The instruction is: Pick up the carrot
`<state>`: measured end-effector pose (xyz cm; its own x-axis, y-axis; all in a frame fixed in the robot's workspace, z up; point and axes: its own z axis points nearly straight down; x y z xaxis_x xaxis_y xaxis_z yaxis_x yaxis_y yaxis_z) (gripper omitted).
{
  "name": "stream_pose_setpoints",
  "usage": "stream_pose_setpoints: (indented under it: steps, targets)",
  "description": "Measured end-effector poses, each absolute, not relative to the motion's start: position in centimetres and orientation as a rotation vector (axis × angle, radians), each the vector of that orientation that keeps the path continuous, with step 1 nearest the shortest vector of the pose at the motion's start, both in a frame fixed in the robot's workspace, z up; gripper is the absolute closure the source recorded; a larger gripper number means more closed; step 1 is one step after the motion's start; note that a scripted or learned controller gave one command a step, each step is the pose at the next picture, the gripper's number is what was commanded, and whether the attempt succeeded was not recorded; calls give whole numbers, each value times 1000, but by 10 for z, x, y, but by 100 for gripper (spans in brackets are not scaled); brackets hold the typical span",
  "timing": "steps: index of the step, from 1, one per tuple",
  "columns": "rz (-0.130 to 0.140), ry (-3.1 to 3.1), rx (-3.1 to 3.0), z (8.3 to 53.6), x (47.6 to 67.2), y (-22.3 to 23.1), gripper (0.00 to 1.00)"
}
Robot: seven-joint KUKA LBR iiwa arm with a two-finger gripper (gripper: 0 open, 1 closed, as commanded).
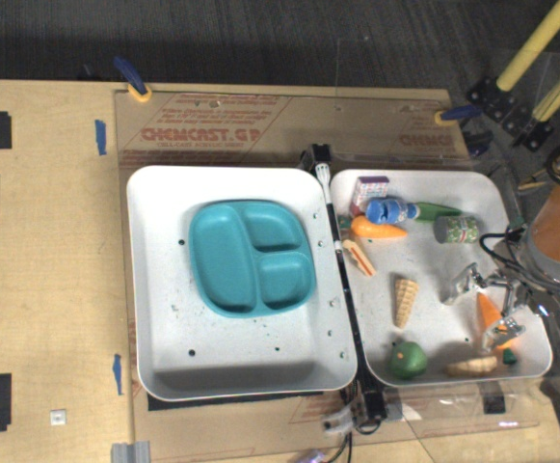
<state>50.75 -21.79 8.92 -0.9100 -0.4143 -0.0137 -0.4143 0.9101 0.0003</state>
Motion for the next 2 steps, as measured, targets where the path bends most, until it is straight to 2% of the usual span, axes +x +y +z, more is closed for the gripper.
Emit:
stream_pose_setpoints:
  steps: [1, 2]
  targets:
    - [-9, 3056, -659, 90, 496, -195, 0]
    - [-15, 3043, -658, 103, 501, -194, 100]
